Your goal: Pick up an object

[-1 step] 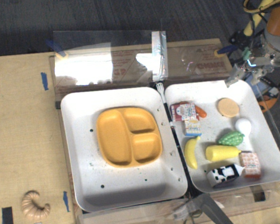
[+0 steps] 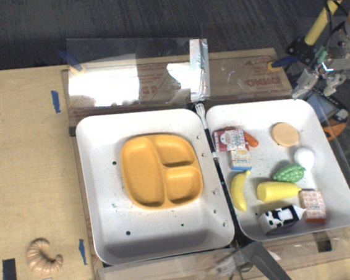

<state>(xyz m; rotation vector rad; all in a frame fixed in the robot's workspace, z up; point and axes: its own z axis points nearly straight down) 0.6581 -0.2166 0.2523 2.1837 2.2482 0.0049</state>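
— What's closest to us?

— Out on the worktop point(image 2: 24, 183), well left of everything, a little croissant point(image 2: 44, 255). Then the two bins. The left bin point(image 2: 98, 175) has a yellow divided plate point(image 2: 161, 170) in it. The right bin point(image 2: 345, 193) is where the pickable stuff is.

— Go on, front to back.

— At the near edge there's a black-and-white toy point(image 2: 279, 217) with a small box point(image 2: 313, 205) touching it on the right. Just behind them is a yellow cone point(image 2: 278, 190) lying flat, its long axis running across the bin. Beside it on the left, a banana point(image 2: 239, 191) runs near to far. Behind the cone come a green toy point(image 2: 288, 173) and a white egg point(image 2: 303, 157), then two small cartons point(image 2: 229, 139) by the left wall, and a round tan biscuit point(image 2: 285, 134) furthest back.

— And the arm?

— The gripper point(image 2: 321, 77) sits beyond the bin's far right corner, outside the rim, with nothing in its hold that I can see. Whether it's open or closed I can't tell from here.

— So what's handiest?

— I'd judge the biscuit and the egg. Both lie toward us and a bit left of the gripper, and they're nearer to it than anything else. Being round, neither needs lining up. The cone would want a grip across its narrow width.
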